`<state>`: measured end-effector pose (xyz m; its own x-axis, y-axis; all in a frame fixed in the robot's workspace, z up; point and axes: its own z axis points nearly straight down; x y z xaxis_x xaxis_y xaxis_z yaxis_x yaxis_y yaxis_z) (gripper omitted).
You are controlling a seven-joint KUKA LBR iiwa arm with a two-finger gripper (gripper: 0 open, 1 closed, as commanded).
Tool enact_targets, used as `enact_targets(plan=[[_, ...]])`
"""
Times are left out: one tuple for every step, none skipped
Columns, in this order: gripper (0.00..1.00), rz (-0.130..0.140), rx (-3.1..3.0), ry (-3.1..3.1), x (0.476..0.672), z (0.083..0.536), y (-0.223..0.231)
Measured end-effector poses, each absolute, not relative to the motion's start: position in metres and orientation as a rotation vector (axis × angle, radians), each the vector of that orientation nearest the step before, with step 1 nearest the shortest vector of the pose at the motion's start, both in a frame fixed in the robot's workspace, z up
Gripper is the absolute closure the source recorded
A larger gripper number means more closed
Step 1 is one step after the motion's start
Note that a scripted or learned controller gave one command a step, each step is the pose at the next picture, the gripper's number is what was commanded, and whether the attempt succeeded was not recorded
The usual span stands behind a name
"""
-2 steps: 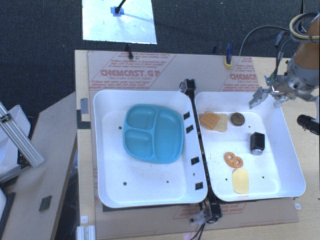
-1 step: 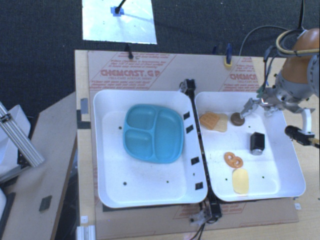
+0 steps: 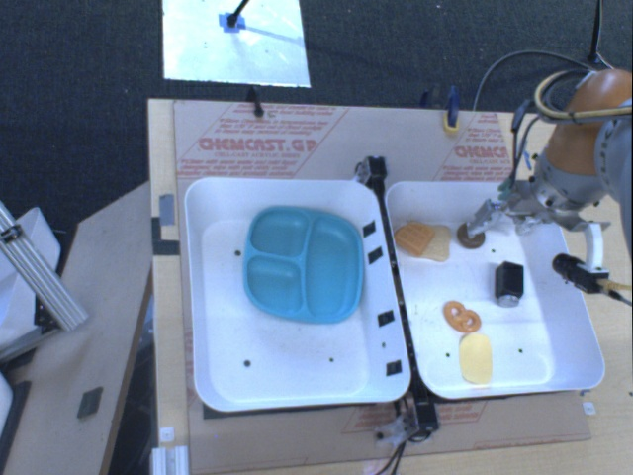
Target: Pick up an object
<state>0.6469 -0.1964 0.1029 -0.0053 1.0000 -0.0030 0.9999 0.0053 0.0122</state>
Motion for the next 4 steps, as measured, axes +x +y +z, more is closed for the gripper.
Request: enact_targets(plan=[[1.0, 0.017, 2.204, 2.221, 0.648, 0.113, -0.195], [1.0, 0.003, 2.212, 2.226, 0.649, 0.156, -0.194], [1.0, 0.006, 2.208, 2.224, 0.659, 0.216, -0.198], [1.0, 0.003, 2.211, 2.226, 0.661, 0.269, -0.198]])
